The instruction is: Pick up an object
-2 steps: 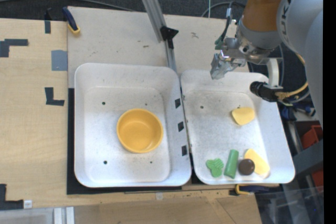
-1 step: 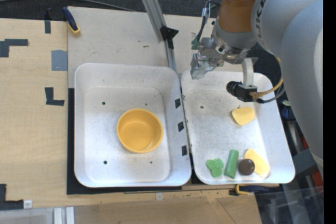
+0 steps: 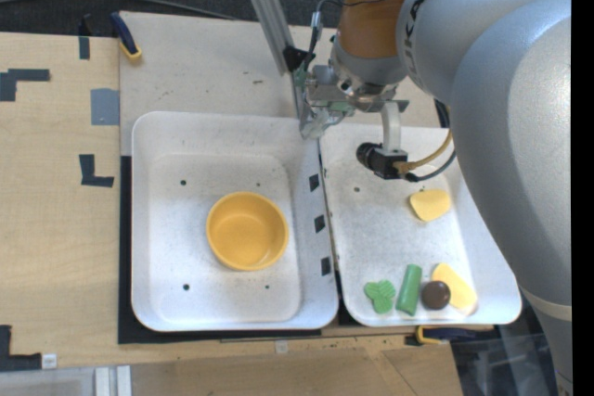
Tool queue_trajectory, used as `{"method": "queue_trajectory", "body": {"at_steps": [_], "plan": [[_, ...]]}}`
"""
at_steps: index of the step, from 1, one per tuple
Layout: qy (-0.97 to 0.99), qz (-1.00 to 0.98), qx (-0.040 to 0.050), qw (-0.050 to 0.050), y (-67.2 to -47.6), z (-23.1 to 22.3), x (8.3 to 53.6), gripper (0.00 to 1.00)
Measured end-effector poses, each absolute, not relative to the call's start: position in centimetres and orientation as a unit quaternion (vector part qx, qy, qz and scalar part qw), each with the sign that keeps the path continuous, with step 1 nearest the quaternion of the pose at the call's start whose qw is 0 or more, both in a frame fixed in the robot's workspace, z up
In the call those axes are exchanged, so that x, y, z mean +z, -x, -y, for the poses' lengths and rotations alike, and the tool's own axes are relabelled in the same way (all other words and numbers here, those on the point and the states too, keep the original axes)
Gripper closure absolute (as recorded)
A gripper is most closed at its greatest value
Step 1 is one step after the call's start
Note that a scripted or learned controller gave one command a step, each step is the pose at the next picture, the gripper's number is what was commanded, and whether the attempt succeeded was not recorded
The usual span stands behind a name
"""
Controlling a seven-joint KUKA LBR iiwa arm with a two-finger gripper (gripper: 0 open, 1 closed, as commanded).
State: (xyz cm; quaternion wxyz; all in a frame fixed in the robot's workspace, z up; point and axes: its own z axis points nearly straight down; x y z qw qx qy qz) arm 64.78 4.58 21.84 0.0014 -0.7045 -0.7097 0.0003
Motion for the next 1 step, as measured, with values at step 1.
{"method": "queue_trajectory", "body": {"at_steps": [1], "plan": [[0.705, 0.71, -0.0007, 0.001, -66.13, -10.0, 22.55, 1.0]]}}
